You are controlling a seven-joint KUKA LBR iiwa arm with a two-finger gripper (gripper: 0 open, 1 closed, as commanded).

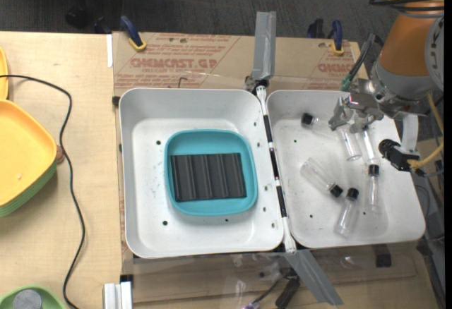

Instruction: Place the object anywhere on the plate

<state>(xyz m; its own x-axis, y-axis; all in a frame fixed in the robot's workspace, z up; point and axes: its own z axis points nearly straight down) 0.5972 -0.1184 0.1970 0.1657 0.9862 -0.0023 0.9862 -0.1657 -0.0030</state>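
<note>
From the overhead camera I saw several clear plastic vials with black caps (pixel 322 180) lying in the right white bin (pixel 402 226), the teal square plate (pixel 210 143) in the left. The gripper (pixel 355 128) hovered at the far vials; its grasp I couldn't tell. They looked light, slick, prone to roll; I'd pinch mid-barrel.
</note>
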